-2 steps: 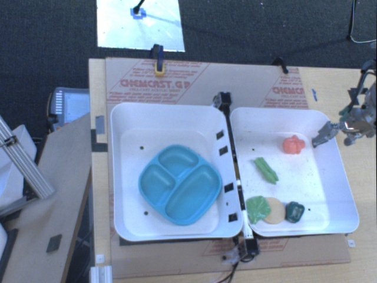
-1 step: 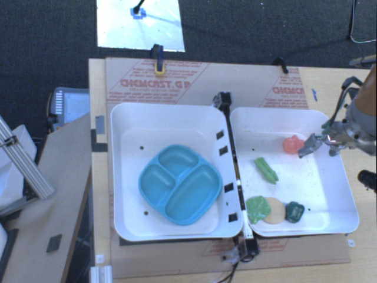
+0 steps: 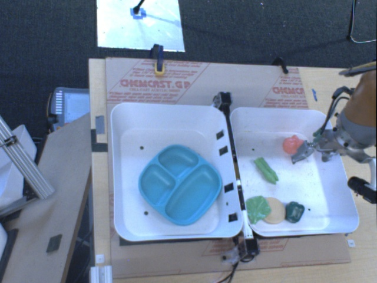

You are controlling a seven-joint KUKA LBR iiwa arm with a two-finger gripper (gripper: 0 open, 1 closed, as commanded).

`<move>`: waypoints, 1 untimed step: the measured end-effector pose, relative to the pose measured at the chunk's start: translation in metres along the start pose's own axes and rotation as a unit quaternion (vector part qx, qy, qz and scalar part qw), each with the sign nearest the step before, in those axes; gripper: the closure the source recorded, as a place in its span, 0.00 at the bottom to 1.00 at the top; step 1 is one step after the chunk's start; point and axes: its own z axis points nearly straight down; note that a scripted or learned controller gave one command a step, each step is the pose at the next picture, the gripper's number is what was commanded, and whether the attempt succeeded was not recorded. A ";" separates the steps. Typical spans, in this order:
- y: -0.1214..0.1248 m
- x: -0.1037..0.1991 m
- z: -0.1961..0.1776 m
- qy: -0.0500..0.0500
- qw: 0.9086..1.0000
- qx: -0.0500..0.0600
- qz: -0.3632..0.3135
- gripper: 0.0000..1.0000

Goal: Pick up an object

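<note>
The cardboard (image 3: 177,82) under the bins reads "CHEMCAST GP". The gripper (image 3: 304,152) sits beside a red ball (image 3: 291,144); its grip can't be told.

A small red ball (image 3: 291,144) lies near the far side of the right bin (image 3: 336,181). A green pod (image 3: 266,170) lies slantwise mid-bin; a leafy green piece (image 3: 257,208), tan disc (image 3: 274,210) and dark green lump (image 3: 294,211) line the near wall.

plate (image 3: 179,184): light blue
bins (image 3: 131,120): white
round toy (image 3: 291,144): red-orange
long toy (image 3: 266,170): green
disc (image 3: 274,210): tan
leafy piece (image 3: 257,207): green
small lump (image 3: 294,211): dark green
board (image 3: 194,81): tan, red lettering
</note>
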 end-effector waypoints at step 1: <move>0.000 -0.003 0.062 0.000 1.000 0.001 0.000 0.00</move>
